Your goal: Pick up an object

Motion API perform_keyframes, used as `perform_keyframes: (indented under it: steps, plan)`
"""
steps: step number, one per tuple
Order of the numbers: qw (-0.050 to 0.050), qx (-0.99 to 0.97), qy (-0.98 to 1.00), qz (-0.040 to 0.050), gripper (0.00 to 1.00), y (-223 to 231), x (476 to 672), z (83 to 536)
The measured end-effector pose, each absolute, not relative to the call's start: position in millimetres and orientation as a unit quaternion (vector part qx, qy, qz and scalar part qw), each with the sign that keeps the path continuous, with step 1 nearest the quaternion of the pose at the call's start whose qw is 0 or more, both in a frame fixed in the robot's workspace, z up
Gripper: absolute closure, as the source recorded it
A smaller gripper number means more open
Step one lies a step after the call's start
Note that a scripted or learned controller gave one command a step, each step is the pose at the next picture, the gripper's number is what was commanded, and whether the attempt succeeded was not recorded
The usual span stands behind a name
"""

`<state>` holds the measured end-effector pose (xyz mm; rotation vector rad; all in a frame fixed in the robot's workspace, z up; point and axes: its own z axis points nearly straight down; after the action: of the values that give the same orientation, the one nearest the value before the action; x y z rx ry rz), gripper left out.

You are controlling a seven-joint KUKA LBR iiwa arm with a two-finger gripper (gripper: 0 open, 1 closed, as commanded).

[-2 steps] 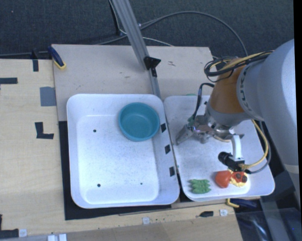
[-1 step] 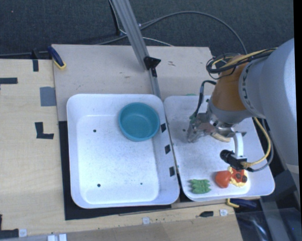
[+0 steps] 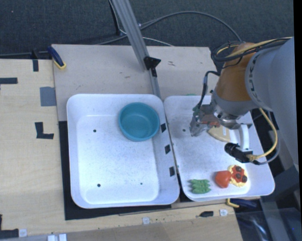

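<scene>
Camera view has the pincer (image 3: 197,127) low over bare floor in the right bin (image 3: 192,155), and whether it is open or closed I cannot tell. Nothing sits in its grip, so the pick seems not yet made. Candidates lie toward the near edge from it: a green toy (image 3: 200,186), a red toy (image 3: 223,179). Far to its left rests a blue bowl (image 3: 138,121).

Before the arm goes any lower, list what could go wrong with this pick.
1. The gripper hangs over bare floor in the right bin, so it may close on nothing.
2. The green toy, red toy and yellow toy crowd the bin's near edge, so reaching one may knock another.
</scene>
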<state>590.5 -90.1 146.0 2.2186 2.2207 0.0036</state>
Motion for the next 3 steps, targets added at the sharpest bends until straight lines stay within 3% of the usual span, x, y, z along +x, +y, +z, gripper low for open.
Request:
perform_keyframes:
  steps: [2,3]
  plan:
    - [0.001,0.707,0.707,0.0009,1.00,-97.3,589.7,231.8]
    - [-0.001,0.705,0.709,-0.0001,1.00,-43.8,602.4,220.7]
